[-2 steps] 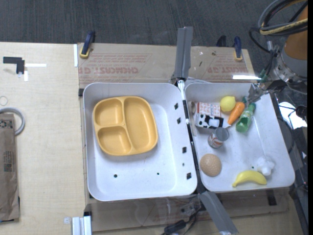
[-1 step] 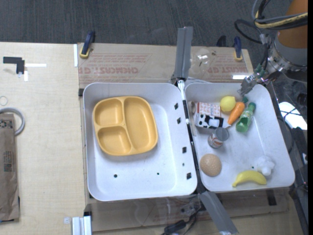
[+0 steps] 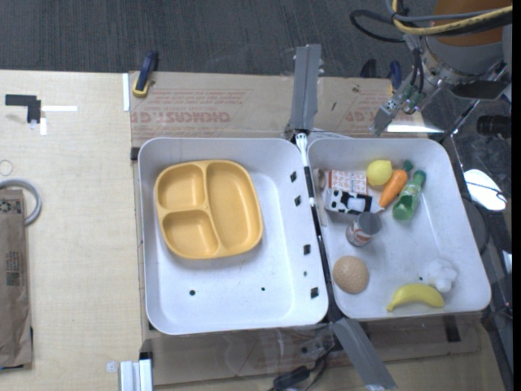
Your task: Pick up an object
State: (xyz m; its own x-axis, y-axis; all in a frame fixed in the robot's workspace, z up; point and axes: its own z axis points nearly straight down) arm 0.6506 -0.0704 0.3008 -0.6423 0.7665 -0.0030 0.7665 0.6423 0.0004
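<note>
The right bin holds several objects. A yellow lemon, an orange carrot and a green bottle lie together near its far side. Beside them are a red-and-white box and a black-and-white patterned item, with a small can just in front. A tan round object, a banana and a small white object lie toward the near side. My gripper hangs above the bin's far rim, apart from all of them, with nothing seen in it.
The left bin holds a yellow divided plate. A grey divider post rises between the bins at the back. Cardboard lies behind them. Cables loop around the arm at the top right.
</note>
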